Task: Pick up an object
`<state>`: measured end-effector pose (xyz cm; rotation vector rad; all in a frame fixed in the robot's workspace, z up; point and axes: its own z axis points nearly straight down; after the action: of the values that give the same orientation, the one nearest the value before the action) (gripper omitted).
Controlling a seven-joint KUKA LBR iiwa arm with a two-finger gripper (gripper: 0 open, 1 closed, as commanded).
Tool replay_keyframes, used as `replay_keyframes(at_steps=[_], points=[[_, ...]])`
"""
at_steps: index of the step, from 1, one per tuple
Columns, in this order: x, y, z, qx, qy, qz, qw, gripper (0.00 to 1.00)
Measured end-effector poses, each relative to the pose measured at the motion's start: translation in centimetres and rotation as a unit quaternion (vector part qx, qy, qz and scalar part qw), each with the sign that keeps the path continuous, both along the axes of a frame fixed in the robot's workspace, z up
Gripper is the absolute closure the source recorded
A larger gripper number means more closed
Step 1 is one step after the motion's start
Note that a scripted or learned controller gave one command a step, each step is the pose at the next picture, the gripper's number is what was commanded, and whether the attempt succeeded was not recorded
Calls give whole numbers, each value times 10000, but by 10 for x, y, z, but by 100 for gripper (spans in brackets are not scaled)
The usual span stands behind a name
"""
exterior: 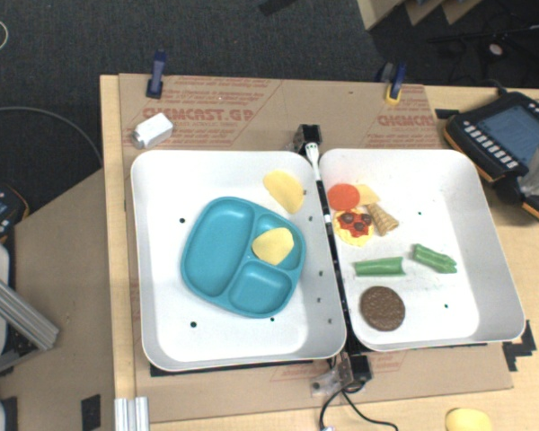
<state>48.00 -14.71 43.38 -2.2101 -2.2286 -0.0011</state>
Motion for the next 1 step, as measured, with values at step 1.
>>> replay_keyframes(at_steps=[1], points=[[-1,-57,107,-54,-83,-66,9999,100]])
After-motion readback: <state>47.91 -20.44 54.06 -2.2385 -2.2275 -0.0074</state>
